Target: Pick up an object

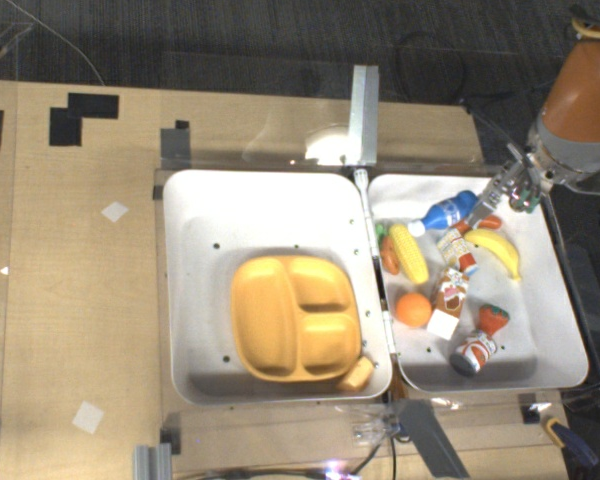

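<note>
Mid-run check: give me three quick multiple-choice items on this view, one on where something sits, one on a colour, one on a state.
1. The yellow divided tray lies in:
A. left bin
B. right bin
C. on the bench

2. The bottle near the gripper is:
A. green
B. blue
C. black

3. The banana is:
A. lifted by the arm
B. standing on the tray
C. lying on the right bin's floor

Answers: 1 A, it rests inside the left bin. 2 B, its body is blue with a white cap. 3 C, it lies flat in the right bin, apart from the gripper.
</note>
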`<state>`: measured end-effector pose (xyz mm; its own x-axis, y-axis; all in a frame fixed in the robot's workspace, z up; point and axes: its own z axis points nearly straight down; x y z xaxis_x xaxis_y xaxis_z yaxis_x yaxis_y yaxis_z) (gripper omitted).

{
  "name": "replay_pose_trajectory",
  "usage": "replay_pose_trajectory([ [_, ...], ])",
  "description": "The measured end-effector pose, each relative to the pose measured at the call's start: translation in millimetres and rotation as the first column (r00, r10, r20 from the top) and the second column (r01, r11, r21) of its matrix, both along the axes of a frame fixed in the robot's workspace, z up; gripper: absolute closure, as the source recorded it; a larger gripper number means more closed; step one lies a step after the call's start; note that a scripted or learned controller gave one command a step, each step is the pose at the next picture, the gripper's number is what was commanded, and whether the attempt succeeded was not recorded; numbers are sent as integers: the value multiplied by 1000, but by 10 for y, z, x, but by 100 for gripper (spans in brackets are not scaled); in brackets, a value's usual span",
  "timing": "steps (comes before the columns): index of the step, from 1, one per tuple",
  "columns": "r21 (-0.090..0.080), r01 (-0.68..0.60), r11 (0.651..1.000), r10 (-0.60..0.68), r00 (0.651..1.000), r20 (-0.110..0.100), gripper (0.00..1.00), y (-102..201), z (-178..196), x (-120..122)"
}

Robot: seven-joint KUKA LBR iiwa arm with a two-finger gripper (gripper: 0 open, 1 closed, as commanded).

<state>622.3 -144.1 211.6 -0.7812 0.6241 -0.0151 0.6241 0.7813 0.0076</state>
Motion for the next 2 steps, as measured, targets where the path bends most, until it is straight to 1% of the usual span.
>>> replay_pose_trajectory([
  [1,-1,-89,996,89,996,-12,100,-548,-265,-1151],
  [2,0,-313,950,313,950,-9,100,41,30,-1332],
])
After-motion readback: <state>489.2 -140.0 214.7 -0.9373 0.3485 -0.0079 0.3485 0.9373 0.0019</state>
